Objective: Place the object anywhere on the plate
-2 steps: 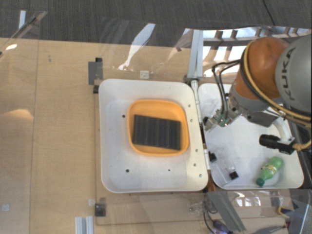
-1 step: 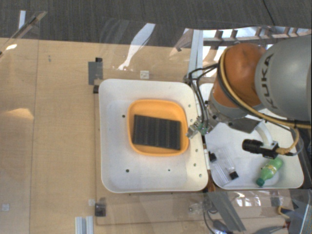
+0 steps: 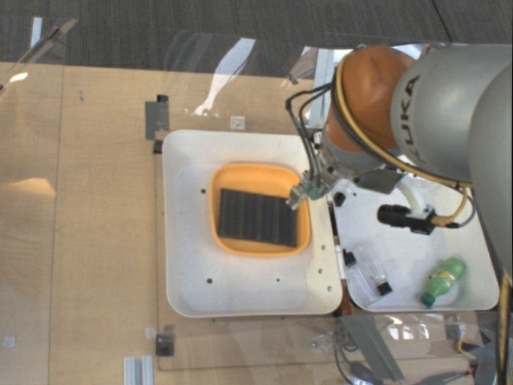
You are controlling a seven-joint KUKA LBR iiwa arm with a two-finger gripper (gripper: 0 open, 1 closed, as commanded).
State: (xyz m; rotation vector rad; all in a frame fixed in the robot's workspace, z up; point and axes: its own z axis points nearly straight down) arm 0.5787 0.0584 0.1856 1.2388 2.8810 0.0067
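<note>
A pale wooden bench (image 3: pixel 80 215) bears the left bin (image 3: pixel 184 279), orange plate (image 3: pixel 260 251) inside; the gripper's (image 3: pixel 303 192) grip cannot be told.

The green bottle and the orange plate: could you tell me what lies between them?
In the camera view, between the bottle and the plate lie bare white bin floor, the rims where both bins meet, and a small dark item.

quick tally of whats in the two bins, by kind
Plate, orange: 1
Dark ridged slab on the plate: 1
Green bottle: 1
Black marker-like thing: 1
Small clear packet, contents too small to tell: 1
Total: 5
</note>
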